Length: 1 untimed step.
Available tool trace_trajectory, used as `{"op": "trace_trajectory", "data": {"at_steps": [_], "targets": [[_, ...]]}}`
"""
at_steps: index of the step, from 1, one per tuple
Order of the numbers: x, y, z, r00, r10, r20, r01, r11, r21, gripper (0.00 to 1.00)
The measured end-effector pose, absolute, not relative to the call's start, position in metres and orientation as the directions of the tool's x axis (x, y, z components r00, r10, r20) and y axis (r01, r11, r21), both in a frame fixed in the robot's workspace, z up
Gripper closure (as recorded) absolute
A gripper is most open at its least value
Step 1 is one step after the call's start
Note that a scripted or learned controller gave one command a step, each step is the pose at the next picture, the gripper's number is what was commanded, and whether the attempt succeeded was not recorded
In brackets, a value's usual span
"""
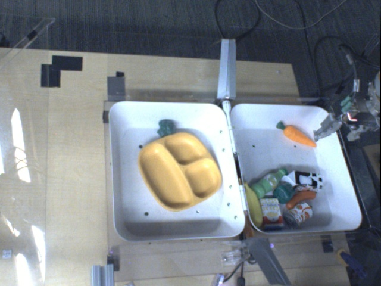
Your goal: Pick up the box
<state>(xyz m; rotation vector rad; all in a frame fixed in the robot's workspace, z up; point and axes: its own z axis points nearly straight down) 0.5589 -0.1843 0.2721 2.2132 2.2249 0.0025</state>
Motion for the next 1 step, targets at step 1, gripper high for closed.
{"op": "trace_trajectory", "data": {"at_steps": [1], "targets": [[0.5434,-0.1464,0.0913,-0.234,0.972,-0.002,0.972,0.234,0.005,0.00]]}}
